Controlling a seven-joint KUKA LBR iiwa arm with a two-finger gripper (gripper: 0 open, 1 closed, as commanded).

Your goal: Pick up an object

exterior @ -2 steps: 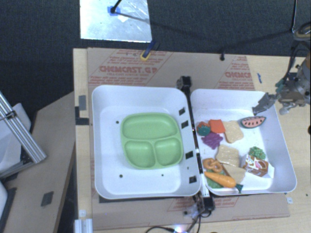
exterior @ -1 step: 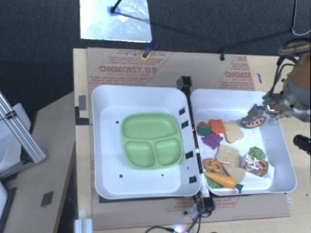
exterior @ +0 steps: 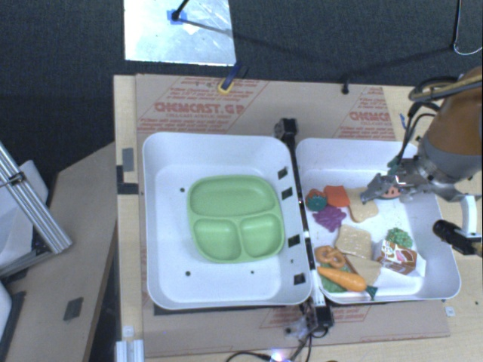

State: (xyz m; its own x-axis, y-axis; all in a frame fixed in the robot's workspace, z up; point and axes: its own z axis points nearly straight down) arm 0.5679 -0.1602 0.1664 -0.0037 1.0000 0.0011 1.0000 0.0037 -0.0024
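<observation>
Left bin (exterior: pixel 162 225) held a green divided plate (exterior: pixel 232 217); right bin (exterior: pixel 441 281) held the toy food, among it the carrot (exterior: pixel 342 278), pretzel (exterior: pixel 329 256) and purple grapes (exterior: pixel 330 217), all apparently unlifted, so the pick looked not yet made. Gripper (exterior: pixel 385 187) hovered low over the right bin's upper part near an orange-rimmed piece (exterior: pixel 390 192); its state and any hold were too blurred to tell.

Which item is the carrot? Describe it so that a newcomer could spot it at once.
Look at the right bin, the one filled with toy food beside the bin holding the green tray. Go to its near left corner: the carrot lies there along the front wall, below the pretzel. It is the long orange piece with a green tip.
</observation>
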